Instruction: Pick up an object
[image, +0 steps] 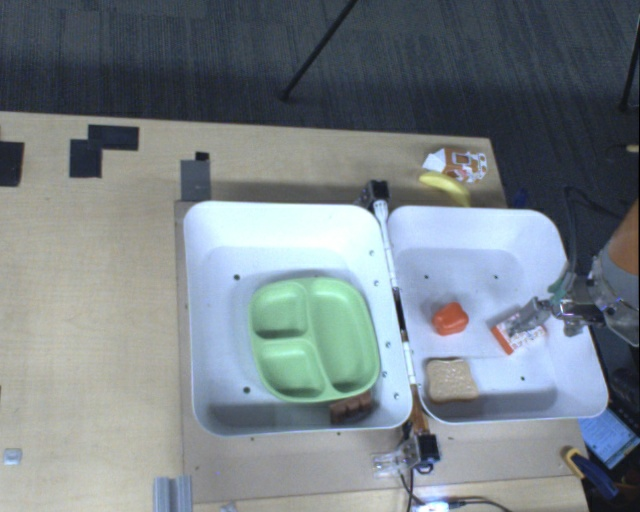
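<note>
Near edge of the right bin: tan sponge-like block sitting untouched. Just beyond it, an orange object lying mid-bin. Gripper is working at the right side, right over a small orange-and-white packet; can't tell whether it's gripping it. Looks like the grasp step is underway. Next move is calling for a clean lift to confirm hold. Left bin is holding a green divided tray.
</note>
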